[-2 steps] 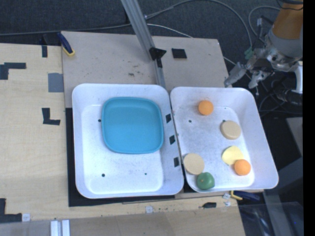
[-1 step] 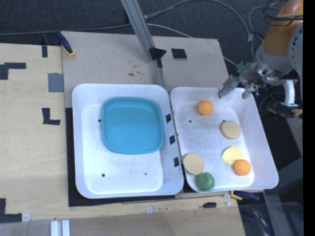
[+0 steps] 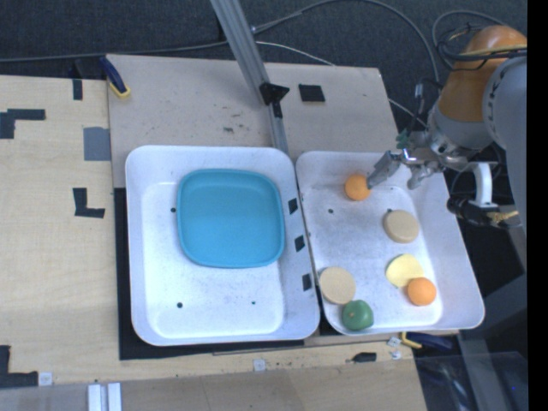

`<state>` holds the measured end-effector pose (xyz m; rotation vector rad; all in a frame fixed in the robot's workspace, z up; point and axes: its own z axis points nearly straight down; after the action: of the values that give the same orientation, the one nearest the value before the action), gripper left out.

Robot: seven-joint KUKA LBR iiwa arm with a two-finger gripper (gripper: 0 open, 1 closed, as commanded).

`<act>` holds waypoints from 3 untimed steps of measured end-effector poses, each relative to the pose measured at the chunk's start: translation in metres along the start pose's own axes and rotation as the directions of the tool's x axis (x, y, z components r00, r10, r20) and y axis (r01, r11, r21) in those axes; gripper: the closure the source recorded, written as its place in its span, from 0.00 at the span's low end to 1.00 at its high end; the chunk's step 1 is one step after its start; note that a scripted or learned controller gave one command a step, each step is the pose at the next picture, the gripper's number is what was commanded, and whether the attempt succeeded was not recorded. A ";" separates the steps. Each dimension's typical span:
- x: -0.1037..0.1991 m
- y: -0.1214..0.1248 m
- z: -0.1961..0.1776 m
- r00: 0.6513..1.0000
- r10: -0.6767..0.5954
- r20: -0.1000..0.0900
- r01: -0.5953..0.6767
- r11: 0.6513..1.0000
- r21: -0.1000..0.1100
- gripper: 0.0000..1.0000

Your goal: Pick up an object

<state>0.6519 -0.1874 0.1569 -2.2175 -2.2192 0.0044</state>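
Six small items sit in the right bin [image 3: 454, 255], none picked up. Nearest the pincer [image 3: 396, 171] is an orange ball [image 3: 356, 187] at the bin's far-left area; one dark finger [image 3: 380, 171] slants down with its tip just beside the ball, not around it. The other finger [image 3: 419, 175] is set well apart from the first, so the pincer reads as released, grasping nothing. Further in: tan disc [image 3: 401, 226] mid-bin, yellow piece [image 3: 402, 270] touching a second orange ball [image 3: 420, 291] near the front-right, another tan disc [image 3: 336, 284] at the front-left, green ball [image 3: 357, 315] just in front of it against the near rim. Arm [image 3: 479, 84] comes in from the right, orange band above the wrist, cables looping behind. Left bin [image 3: 145, 247] holds a blue square plate [image 3: 229, 217], lying flat, roughly centred toward the far side. Both bins rest on the light wood worktop [image 3: 51, 255]; a grey metal bar [image 3: 248, 50] runs diagonally from the top toward the gap between the bins.
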 end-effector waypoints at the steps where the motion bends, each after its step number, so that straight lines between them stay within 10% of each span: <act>1: 0.001 0.006 0.061 1.000 0.000 0.000 0.000 1.000 0.000 0.00; 2: 0.001 0.008 0.047 1.000 -0.001 0.002 0.001 1.000 -0.004 1.00; 3: -0.002 0.011 -0.015 1.000 0.000 0.002 0.000 1.000 -0.010 1.00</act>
<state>0.6633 -0.1898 0.1722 -2.2239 -2.2251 -0.0040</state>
